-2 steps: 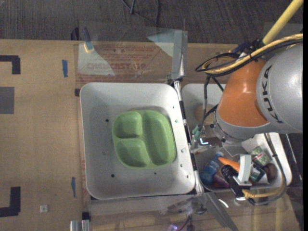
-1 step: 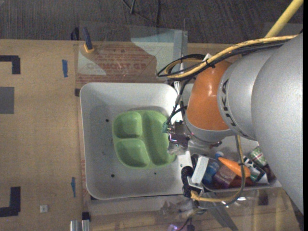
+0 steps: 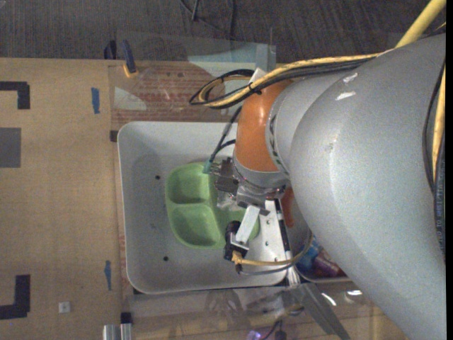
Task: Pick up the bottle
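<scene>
My bench (image 3: 56,190), light wood, carries a shallow white bin (image 3: 141,211) near its middle; black tape marks (image 3: 15,95) and blue tape strips (image 3: 95,99) lie toward its left edge, apparently flat.

Dark carpeted floor (image 3: 297,9) spans the top of the view, crossed by a loop of black cable (image 3: 205,2). Below it lies a pale wooden bench top (image 3: 56,190) marked with black angular markers (image 3: 15,94) and short strips of blue tape (image 3: 95,100). A grey square patch (image 3: 10,147) sits at the left edge. A clear panel (image 3: 191,55) stands along the bench's far side, catching reflections. A reddish-brown, scuffed board (image 3: 166,94) lies just beside it. Lighting is even and soft.
</scene>
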Action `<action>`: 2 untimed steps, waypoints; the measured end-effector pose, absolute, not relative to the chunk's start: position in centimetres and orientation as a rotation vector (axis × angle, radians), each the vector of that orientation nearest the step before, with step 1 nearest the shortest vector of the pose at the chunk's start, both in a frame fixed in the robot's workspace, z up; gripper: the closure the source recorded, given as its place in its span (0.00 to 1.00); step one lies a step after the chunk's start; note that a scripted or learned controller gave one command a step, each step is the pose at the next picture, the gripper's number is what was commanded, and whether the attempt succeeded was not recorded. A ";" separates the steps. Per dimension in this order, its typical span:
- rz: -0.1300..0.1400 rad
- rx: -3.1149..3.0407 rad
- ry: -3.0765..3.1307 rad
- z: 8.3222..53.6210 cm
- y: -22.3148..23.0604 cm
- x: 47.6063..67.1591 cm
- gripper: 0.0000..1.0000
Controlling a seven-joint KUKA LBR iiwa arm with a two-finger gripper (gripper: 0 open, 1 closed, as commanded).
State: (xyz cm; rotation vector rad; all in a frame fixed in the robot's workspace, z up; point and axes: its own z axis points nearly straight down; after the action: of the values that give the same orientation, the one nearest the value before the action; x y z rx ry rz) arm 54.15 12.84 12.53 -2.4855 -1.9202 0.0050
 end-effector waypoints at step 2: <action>0.004 -2.358 -2.075 14.4 13.2 54.4 1.00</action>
State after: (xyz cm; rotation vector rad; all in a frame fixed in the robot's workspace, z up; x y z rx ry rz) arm 54.38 13.19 14.39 -2.3576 -2.0746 0.0036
